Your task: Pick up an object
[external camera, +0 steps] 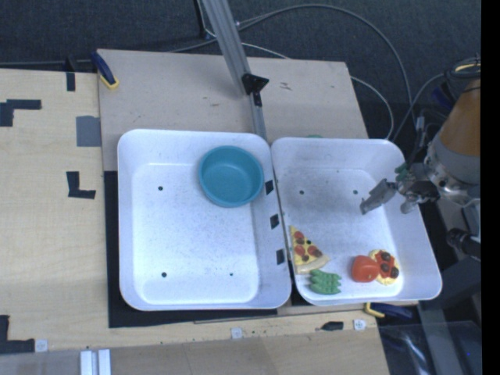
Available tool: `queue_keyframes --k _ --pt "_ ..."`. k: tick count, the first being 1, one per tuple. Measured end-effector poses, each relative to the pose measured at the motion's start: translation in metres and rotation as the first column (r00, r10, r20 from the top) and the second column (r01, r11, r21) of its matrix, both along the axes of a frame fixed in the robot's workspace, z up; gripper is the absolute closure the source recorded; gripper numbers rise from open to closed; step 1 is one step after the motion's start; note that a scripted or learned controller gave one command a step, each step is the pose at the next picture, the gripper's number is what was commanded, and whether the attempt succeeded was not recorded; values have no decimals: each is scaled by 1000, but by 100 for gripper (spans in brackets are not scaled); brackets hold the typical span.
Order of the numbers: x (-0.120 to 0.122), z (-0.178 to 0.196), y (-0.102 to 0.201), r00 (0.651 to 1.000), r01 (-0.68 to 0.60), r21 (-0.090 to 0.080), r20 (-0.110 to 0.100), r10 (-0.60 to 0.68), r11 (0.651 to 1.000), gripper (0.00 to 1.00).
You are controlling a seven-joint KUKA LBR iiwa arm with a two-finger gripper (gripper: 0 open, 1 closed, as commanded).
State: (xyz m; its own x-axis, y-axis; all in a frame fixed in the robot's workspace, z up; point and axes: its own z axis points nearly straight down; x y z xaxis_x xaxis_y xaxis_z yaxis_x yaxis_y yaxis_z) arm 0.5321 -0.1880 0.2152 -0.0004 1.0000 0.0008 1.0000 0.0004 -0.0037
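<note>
Camera view, blue bowl (230,176) left bin (148,280), pizza toy (305,250), tomato (364,268) right bin (336,151)

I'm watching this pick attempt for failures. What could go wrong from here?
1. The toys crowd the right bin's near edge: the tomato touches a yellow piece, so a grab may catch both or knock one away.
2. The pizza slice and green toy lie against the bin's left wall, where the hand could hit the rim.

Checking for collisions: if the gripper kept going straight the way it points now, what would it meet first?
Probably the bare speckled floor of the right white bin: the gripper points left and downward over it, with no toy in that line. Depth is unclear from this slanted view.
</note>
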Motion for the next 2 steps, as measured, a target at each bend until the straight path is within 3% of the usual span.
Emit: queue_keyframes --k 2 --pt "-8 -94 -9 1000 1 0 -1 -1 1000 0"
